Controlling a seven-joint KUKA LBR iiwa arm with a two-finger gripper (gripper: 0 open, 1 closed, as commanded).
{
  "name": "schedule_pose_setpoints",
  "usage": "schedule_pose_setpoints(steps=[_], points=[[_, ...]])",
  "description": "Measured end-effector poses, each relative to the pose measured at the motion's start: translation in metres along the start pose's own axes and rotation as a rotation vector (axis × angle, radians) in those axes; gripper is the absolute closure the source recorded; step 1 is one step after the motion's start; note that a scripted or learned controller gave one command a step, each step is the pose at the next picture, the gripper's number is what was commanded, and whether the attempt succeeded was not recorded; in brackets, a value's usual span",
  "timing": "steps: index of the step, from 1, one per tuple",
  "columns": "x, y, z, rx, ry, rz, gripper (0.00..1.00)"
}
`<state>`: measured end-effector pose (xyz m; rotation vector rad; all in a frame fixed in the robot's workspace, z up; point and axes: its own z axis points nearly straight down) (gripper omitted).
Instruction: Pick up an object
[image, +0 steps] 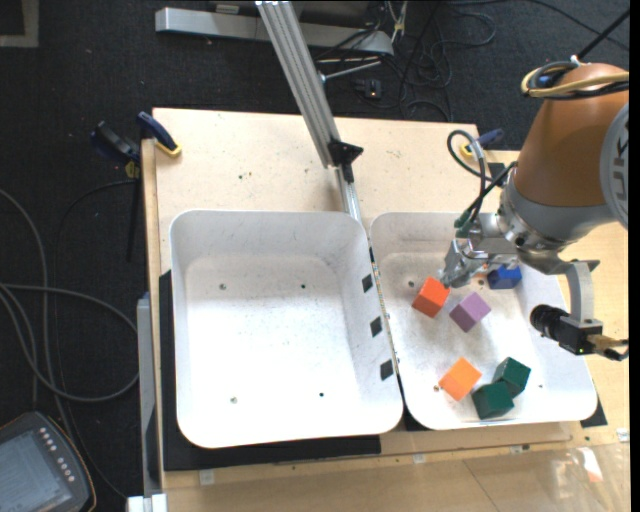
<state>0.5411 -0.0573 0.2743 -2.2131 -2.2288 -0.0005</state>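
Note:
The right bin (420, 410) holds several small blocks. An orange-red cube (431, 297) lies near its middle, with a purple cube (469, 311) just to its right. A blue block (505, 276) peeks out partly under the arm. Toward the front sit a lighter orange block (460, 379) and two dark green blocks (493, 400) (514, 374). My gripper (459, 267) hangs low over the bin, just above and right of the orange-red cube, between it and the blue block. Nothing shows between its fingers.
The left bin (200, 250) lies beside the right one, sharing a divider edge with black clips (376, 325). A metal pole (305, 80) slants across the back. Clamps (150, 130) sit at the bench's far left corner.

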Motion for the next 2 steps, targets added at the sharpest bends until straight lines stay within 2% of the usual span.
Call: schedule_pose_setpoints(steps=[2], points=[[0.111, 0.016, 0.006, -0.001, 0.001, -0.002, 1.0]])
